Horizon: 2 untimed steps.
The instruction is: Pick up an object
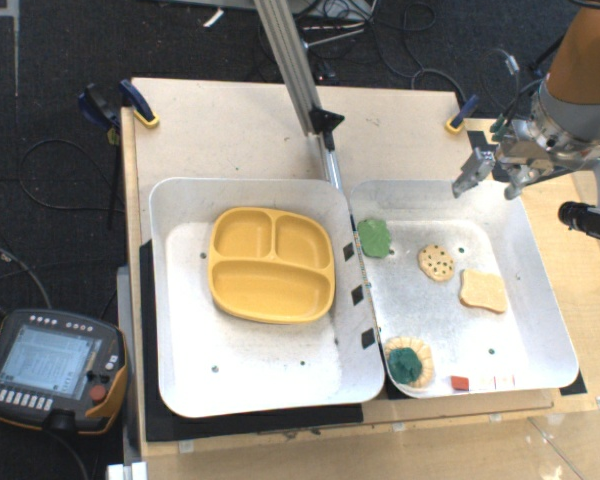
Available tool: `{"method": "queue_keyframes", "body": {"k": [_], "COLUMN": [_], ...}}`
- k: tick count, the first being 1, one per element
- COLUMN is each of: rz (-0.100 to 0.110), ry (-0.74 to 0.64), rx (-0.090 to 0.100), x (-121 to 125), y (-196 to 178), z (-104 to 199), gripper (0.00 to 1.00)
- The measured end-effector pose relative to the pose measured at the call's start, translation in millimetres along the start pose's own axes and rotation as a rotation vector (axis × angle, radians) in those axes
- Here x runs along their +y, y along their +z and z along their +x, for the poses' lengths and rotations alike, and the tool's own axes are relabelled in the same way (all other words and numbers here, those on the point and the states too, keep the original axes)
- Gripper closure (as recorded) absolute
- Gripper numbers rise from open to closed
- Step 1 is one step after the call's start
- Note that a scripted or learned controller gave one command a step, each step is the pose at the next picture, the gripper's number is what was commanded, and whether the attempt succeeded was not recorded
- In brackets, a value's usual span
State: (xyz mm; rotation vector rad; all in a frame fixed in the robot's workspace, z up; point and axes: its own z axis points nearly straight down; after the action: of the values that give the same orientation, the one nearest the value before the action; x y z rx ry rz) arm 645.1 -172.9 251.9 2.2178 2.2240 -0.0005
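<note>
Nearest me, at the front rim of the right bin (540,298), sits a small plate with a teal lump (407,362) on it, with a little red block (460,382) just beside it. Nothing here is stacked; the pieces lie apart, which I take to be so that each can be reached on its own.

Further in lie a toast-like slice (483,291), a spotted cookie (436,262) and a green leafy piece (374,237) close to the wall between the bins. The left bin (180,368) bears a yellow divided tray (273,265), flat and roughly central.

At the far right, the jaws (490,176) hang above the back edge of the right bin — clear of every object, touching none. The fingers (467,179) seem spread apart with nothing between them, so no pick is made yet; the cookie and the slice look the likeliest targets — both lie near below.
</note>
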Motion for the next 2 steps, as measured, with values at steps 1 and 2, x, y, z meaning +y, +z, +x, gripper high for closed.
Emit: {"method": "queue_keyframes", "body": {"k": [1,2], "rz": [0.0,0.006], "ry": [0.0,0.002], "rx": [0.0,0.001], "x": [0.0,-0.8], "y": [0.0,64.4], "z": [0.0,2.0], "gripper": [0.0,0.0]}}
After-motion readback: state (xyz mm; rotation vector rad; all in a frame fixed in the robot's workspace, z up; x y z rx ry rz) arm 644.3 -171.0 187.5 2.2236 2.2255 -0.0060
